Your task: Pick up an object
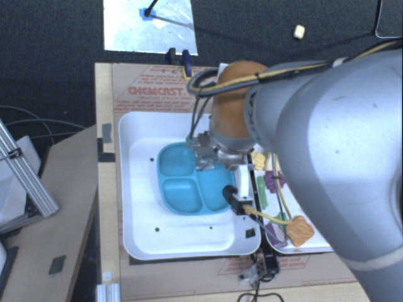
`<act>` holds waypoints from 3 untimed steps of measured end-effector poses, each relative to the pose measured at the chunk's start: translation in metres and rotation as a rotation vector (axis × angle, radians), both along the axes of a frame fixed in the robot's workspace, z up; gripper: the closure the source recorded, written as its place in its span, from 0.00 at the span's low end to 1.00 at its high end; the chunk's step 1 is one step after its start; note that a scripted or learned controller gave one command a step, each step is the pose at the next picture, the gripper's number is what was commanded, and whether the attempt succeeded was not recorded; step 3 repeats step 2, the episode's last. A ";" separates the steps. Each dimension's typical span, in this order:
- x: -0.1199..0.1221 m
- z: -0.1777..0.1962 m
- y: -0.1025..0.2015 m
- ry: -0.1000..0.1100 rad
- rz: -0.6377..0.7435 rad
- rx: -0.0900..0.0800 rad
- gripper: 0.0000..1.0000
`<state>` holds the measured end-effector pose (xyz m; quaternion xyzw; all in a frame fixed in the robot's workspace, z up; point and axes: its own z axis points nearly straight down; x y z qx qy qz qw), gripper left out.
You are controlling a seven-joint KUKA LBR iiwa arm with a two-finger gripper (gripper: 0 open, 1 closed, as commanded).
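blue plastic divided tray (186,186) lies flat in the left shallow white bin (141,231). gripper (208,158) sits over the tray's upper right edge; gripper state cannot be determined. small toy items (296,229) lie in the right bin.

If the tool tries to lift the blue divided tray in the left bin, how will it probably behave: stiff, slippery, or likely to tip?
The blue tray looks like moulded plastic with raised dividers, so it is probably stiff and light. Its surface looks smooth and glossy, so it may slip. It lies flat and wide in the left bin, so a grip on one rim would likely tilt it.
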<state>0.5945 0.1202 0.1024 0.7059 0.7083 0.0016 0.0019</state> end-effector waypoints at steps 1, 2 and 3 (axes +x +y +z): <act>-0.062 -0.005 0.021 -0.045 -0.009 -0.004 1.00; 0.021 0.089 -0.102 -0.012 -0.011 -0.004 1.00; 0.021 0.089 -0.102 -0.012 -0.011 -0.004 1.00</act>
